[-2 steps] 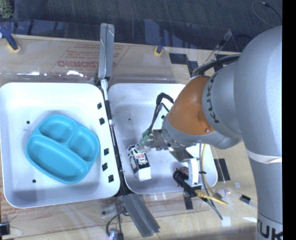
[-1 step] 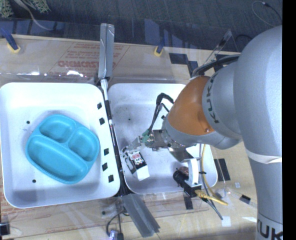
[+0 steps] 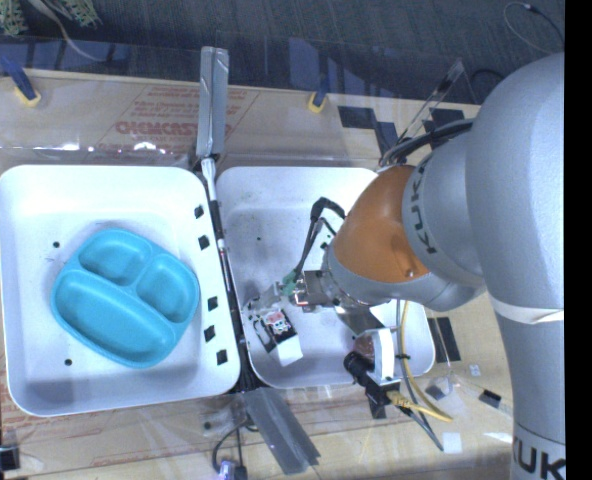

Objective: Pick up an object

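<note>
A small white box with red and black print (image 3: 280, 336) lies near the front left corner of the right bin (image 3: 266, 198). My gripper (image 3: 276, 306) reaches down from the orange-banded wrist (image 3: 376, 238) and sits just above and behind the box, touching or nearly touching its top. The wrist and the gripper body hide whatever grip there may be on the box. A blue divided plate (image 3: 126, 296) lies flat in the middle of the left bin (image 3: 26, 198).
The grey arm (image 3: 496, 198) covers the right half of the right bin. A white and black piece (image 3: 378, 356) and yellow cable (image 3: 408, 373) hang by the bin's front right. A dividing bar (image 3: 216, 258) runs between the bins.
</note>
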Available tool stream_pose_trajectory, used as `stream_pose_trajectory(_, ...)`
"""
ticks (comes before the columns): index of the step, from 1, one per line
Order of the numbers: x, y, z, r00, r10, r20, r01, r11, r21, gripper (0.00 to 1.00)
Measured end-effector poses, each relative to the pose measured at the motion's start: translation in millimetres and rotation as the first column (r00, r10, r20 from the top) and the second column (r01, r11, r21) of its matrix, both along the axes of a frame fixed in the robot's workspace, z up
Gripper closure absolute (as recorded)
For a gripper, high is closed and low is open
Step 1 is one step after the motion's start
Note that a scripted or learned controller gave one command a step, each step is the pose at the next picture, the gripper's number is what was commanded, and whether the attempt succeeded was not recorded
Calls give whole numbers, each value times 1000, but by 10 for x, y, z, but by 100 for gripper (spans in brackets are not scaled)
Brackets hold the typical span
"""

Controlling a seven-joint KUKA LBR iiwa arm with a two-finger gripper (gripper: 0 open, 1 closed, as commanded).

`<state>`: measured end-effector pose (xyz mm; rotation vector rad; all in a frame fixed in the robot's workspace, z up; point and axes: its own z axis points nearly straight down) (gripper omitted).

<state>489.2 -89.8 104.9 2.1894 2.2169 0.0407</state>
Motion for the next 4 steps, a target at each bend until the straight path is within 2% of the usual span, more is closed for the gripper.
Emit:
stream_pose_trajectory(1,6,-13,-2,1000,2,-2,-1,1000,1,0)
stream_pose_trajectory(2,656,-24,-10,1000,-5,-16,5,1000,1,0)
stream_pose_trajectory(3,355,-24,-2,1000,-4,-3,4,1000,-2,0)
stream_pose_trajectory(4,58,-62,-2,1000,-3,0,3,1000,-2,0)
